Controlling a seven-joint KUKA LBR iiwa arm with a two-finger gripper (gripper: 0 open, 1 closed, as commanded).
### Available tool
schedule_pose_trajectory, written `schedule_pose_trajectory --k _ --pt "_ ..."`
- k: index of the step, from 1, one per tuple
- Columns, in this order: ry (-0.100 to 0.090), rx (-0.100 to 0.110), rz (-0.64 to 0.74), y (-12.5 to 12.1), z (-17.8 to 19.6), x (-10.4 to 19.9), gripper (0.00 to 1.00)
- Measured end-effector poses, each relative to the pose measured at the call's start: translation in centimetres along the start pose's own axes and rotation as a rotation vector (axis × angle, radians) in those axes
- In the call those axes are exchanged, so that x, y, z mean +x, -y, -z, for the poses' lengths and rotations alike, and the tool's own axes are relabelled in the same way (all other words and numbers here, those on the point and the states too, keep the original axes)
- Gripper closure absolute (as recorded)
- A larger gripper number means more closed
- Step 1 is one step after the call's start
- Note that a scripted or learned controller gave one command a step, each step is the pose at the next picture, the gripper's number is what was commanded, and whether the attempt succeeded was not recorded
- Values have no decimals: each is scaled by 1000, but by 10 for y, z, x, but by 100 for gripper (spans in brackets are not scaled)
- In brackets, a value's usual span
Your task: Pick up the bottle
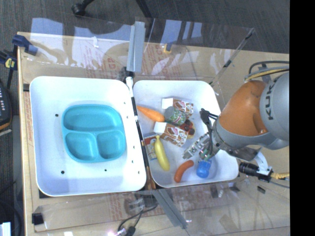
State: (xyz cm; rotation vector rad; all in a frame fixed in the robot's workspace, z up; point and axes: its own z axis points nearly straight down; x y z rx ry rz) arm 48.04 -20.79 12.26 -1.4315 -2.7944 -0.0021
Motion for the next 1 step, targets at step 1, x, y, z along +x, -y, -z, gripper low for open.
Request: schedule_pose_trajectory --k 1 --pt "16 -5 297 -55 -9 -46 100"
